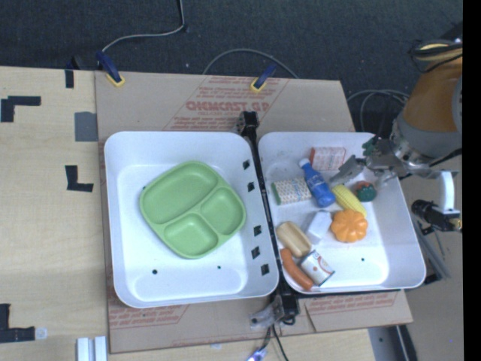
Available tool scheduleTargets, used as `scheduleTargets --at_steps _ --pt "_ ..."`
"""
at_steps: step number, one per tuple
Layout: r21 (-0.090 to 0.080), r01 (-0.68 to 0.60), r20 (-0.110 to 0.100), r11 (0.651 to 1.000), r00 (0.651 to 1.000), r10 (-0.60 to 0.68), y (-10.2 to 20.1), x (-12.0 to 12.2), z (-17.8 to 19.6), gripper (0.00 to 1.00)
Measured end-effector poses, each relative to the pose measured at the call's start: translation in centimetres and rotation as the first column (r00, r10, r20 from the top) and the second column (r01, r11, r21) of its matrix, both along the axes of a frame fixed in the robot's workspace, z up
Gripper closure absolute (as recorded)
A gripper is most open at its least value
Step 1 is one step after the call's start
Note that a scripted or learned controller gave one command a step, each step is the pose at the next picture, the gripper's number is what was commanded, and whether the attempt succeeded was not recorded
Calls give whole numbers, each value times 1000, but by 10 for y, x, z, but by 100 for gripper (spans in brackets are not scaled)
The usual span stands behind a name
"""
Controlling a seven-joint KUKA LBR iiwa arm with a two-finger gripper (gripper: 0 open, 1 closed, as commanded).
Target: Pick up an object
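Observation:
My gripper hangs over the upper right part of the right bin, its fingers spread and nothing between them. Just below it lie a dark green round piece and a yellow corn cob. To its left lies a blue bottle, with a pink-and-white packet above that. An orange pumpkin-like toy sits lower in the bin.
The right bin also holds a green-and-white pad, a white block, a tan bread roll, a small can and an orange sausage shape. A green divided plate lies in the left bin.

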State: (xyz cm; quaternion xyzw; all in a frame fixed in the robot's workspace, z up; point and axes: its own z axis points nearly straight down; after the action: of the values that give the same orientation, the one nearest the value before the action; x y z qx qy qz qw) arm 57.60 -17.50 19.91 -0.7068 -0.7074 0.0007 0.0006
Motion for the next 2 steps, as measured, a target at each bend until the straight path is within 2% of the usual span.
scheduleTargets --at_steps 1,2 --pt "-2 0 7 1000 1000 0 64 34 -104 0" --pt "1 -1 8 1000 1000 1 66 35 -93 100"
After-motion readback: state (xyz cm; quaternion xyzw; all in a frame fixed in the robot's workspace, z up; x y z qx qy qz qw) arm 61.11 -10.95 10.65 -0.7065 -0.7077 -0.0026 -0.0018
